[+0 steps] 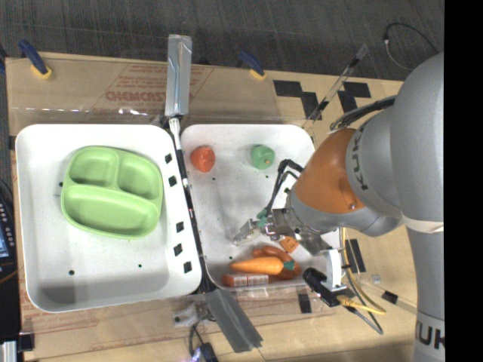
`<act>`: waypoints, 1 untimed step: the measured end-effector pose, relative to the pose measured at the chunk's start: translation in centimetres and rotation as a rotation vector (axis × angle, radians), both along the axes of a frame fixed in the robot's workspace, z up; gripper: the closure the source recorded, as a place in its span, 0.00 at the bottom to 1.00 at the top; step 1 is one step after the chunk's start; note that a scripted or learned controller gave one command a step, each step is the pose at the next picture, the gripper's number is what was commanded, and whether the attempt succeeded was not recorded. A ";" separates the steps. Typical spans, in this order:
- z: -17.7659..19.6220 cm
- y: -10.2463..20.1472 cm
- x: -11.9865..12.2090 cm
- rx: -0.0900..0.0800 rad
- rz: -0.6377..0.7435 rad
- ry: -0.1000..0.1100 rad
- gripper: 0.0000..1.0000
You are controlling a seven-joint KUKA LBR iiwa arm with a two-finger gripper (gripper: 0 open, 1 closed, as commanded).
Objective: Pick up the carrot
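Overhanging carrot, claw blurred.

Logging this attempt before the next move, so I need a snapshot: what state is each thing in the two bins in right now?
Orange carrot: lying flat by the right bin's near wall, not lifted.
Green three-compartment plastic plate: flat in the left bin.
Small red-orange tomato: resting in the right bin, far side.
Small green round fruit: resting in the right bin, far side.
Pincer: low above the carrot.
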State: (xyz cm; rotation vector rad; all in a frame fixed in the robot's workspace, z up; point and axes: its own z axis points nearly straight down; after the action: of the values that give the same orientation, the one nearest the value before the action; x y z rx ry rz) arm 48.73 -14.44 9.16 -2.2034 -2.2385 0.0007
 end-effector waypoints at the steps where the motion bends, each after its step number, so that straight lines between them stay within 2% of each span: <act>1: 13.5 -6.5 0.4 -0.001 0.298 -0.001 0.00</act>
State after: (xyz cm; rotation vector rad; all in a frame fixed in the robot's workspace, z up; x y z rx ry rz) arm 49.12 -20.94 22.70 -1.8484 -2.5421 0.0008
